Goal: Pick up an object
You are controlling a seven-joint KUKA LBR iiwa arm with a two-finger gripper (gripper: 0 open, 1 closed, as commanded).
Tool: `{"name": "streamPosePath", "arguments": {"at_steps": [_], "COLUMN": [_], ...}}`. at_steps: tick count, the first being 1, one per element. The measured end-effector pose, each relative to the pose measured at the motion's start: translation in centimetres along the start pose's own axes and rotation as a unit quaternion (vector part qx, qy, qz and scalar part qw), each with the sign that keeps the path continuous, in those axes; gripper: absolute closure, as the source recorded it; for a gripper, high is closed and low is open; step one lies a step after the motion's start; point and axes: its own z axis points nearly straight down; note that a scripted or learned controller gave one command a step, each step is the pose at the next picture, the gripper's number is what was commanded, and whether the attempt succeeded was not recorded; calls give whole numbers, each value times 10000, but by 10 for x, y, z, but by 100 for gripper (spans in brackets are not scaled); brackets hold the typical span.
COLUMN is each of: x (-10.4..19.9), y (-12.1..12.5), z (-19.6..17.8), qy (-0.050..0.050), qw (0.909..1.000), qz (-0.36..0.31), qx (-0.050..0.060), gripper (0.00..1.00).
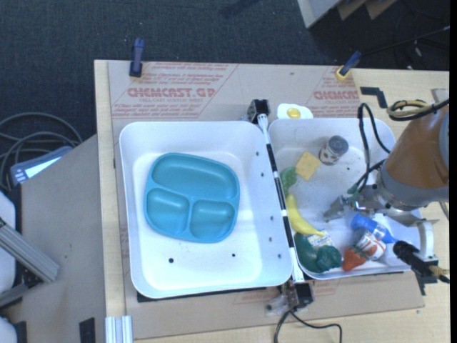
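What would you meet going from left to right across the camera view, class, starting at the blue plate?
Blue divided plate → banana → yellow block → small can → blue bottle → orange band of the arm.

Of two bins side by side, the left bin (136, 191) holds a divided tray (191, 197), while the right bin (371, 131) holds a small can (333, 148) at the back, a banana (300, 219) along its left wall, and perhaps a bottle (370, 236) in front, near the gripper (341, 207).
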Motion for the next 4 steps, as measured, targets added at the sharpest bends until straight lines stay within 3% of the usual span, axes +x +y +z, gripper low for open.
{"name": "streamPosePath", "arguments": {"at_steps": [1, 2, 3, 4], "x": [33, -5, -6, 46], "y": [58, 14, -30, 55], "z": [-10, 0, 0, -15], "qy": [3, 1, 2, 6], "qw": [10000, 10000, 10000, 10000], "qz": [-16, 1, -2, -15], "qx": [-13, 5, -2, -14], "gripper": [0, 0, 0, 0]}}
